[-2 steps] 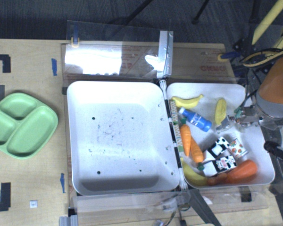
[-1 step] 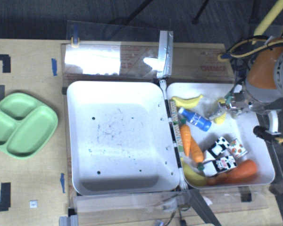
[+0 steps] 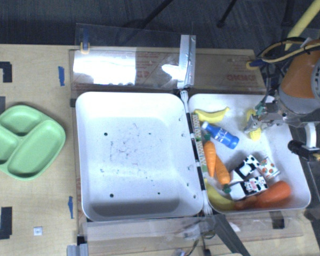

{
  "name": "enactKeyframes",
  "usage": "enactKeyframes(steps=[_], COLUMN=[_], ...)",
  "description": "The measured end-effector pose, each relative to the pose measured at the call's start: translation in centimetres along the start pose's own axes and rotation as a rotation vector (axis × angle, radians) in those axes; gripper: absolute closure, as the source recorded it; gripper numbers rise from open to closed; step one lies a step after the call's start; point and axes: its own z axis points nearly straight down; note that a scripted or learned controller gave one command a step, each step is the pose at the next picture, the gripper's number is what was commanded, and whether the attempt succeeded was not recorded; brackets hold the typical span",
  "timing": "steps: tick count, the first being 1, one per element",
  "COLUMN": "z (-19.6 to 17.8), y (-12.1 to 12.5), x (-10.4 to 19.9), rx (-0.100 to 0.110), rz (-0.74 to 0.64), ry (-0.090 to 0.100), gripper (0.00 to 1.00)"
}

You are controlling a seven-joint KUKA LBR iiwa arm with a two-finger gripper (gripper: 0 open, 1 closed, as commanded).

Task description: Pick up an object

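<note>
The right bin (image 3: 293, 159) holds several objects. A yellow banana (image 3: 210, 113) lies at its back left, with a blue bottle (image 3: 220, 135) just in front of it. Two orange carrots (image 3: 209, 156) lie along the left wall. A black-and-white cow toy (image 3: 247, 167), a spotted cup (image 3: 268, 168), a large red-orange carrot (image 3: 270, 194) and a second banana (image 3: 217, 196) crowd the front. My gripper (image 3: 256, 122) hangs over the bin's back right, right above a small yellow object (image 3: 254, 134). Whether it touches that object is unclear.
The left bin (image 3: 133, 153) sits beside the right one, the two sharing a middle wall. A green divided plate (image 3: 24, 140) rests on the bench at far left. A clear plastic panel (image 3: 130, 63) stands behind the bins. Cables hang near the arm at the right.
</note>
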Motion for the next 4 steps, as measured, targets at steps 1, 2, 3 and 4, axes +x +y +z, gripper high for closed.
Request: enactKeyframes(steps=[1,2,3,4], z=[-9.1,-20.6,-20.6,-19.8], y=[-2.9,-4.9,-4.8,-3.8], x=[5.6,-0.3,-0.2,5.5], rx=[0.009,0.007,0.008,0.010], rz=[0.130,0.057,0.057,-0.155], ry=[0.002,0.001,0.001,0.004], gripper=[1.00,1.00,0.00,0.00])
